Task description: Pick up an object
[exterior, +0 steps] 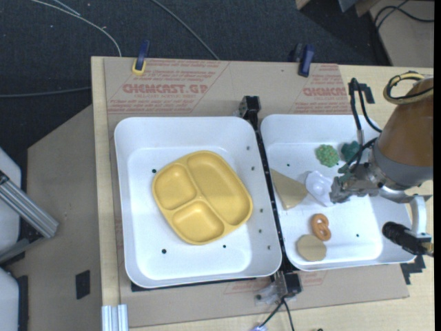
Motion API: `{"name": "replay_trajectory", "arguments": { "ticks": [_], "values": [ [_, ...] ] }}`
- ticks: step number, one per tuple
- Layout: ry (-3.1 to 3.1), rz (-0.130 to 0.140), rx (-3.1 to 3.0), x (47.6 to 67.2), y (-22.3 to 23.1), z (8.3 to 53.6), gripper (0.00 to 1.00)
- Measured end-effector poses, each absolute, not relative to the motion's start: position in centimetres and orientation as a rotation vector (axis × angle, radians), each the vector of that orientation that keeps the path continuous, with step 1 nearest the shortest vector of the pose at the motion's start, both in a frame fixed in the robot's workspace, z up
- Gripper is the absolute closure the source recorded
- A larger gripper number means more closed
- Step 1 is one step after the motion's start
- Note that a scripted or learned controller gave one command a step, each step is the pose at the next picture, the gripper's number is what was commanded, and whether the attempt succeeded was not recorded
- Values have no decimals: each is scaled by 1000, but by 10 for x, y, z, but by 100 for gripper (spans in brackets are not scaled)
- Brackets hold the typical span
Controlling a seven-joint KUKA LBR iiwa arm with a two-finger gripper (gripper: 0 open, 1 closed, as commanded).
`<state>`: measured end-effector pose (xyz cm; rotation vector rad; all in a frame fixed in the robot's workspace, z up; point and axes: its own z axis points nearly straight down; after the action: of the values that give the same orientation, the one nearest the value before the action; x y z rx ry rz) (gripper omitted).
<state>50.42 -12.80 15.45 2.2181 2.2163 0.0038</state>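
A wooden bench seen from above at a slant holds two shallow white bins side by side. The left bin contains a yellow plate with three compartments, lying flat near the middle.

The right bin holds several small things. A green broccoli-like piece sits toward the far side. A tan wedge lies near the bin's left wall. Just right of the wedge is a small clear or whitish object. Nearer the front edge lie an orange pretzel-shaped piece and, just below it, a round beige disc — the two are close together, perhaps touching.

The grey arm with its orange band reaches in from the right, over the right bin. Its gripper sits low, right beside the whitish object, between the broccoli piece and the pretzel piece. Whether the gripper is clenched or released cannot be told from this angle — nothing is clearly seen between its tips.
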Motion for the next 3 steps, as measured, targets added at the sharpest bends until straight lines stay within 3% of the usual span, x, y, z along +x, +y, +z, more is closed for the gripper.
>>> {"name": "replay_trajectory", "arguments": {
  "ticks": [2, 3],
  "values": [
    [2218, 5, 2216, 510, -127, 262, 100],
    [2227, 1, 2217, 519, -81, 255, 100]
  ]
}}
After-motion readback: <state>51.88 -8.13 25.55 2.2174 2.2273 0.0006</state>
